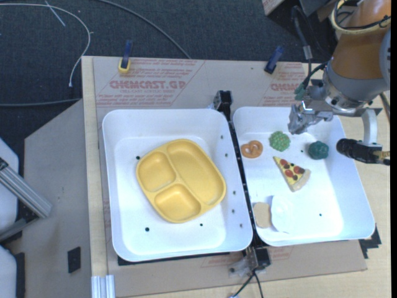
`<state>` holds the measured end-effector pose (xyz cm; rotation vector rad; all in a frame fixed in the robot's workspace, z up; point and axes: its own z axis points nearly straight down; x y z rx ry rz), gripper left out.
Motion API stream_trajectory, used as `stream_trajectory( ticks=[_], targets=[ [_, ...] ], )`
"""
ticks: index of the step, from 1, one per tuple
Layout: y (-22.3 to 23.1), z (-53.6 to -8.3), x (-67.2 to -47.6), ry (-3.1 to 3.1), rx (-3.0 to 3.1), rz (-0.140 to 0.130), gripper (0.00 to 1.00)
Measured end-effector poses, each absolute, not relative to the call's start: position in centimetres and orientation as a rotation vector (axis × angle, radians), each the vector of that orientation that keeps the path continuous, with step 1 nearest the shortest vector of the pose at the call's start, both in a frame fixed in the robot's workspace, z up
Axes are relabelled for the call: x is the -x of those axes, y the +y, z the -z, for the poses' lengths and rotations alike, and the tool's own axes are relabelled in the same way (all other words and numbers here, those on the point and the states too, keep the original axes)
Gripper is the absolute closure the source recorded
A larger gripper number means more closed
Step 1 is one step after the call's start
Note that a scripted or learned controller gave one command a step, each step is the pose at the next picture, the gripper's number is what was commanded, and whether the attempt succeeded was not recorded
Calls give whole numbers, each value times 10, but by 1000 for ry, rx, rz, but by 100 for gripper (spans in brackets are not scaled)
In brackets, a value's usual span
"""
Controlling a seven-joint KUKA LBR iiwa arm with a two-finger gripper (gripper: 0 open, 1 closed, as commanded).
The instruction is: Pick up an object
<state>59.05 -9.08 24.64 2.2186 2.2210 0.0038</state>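
In the right bin (347, 222) lie small toy foods: a pretzel (252, 148) by the left wall, a green broccoli floret (280, 141) just beside it, a pizza slice (292, 172) below, a darker green ball-like piece (319, 149) to the right, and a tan slice of bread (263, 214) near the front. The pincer (299, 122) hangs over the bin's back part, just above the broccoli, gripping nothing I can see; whether it is released or clenched I cannot tell. The left bin (118, 166) holds a yellow divided plate (180, 180). Both bins sit on the cardboard-covered counter (155, 82).
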Motion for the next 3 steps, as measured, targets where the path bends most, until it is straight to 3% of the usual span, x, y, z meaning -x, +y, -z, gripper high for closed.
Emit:
stream_trajectory(
  ticks=[3],
  targets=[
    [79, -250, -621, 2228, -2214, -5, 100]
  ],
)
